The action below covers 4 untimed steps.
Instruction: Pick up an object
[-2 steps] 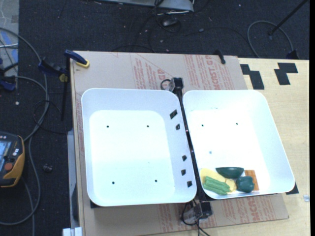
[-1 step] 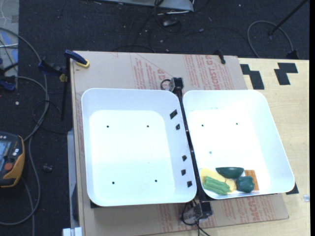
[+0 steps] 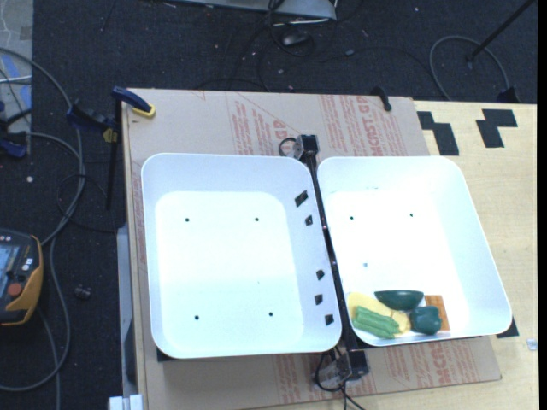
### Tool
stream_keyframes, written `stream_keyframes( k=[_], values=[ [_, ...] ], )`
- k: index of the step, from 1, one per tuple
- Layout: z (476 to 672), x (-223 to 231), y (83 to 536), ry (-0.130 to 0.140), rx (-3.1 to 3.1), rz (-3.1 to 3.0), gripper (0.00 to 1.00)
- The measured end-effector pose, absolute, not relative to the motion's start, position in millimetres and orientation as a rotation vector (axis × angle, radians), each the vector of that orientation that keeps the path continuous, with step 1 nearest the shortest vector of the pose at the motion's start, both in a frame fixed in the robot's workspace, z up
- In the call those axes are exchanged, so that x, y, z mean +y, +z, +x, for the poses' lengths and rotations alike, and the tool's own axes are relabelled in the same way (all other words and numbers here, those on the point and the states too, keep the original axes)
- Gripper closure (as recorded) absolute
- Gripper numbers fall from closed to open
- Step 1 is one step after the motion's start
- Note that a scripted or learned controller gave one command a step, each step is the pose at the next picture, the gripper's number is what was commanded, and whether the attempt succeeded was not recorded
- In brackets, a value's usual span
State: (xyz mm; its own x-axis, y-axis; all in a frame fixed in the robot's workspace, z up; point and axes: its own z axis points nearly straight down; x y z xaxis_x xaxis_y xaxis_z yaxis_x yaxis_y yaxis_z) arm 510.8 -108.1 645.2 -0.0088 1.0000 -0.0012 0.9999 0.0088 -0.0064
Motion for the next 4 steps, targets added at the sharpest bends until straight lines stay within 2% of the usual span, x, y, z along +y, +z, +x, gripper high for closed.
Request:
stream_keyframes(
  k=[4],
  values=[
    [512.5, -107, 684, 0.011, -2.231, -2.204, 1.00]
  ],
)
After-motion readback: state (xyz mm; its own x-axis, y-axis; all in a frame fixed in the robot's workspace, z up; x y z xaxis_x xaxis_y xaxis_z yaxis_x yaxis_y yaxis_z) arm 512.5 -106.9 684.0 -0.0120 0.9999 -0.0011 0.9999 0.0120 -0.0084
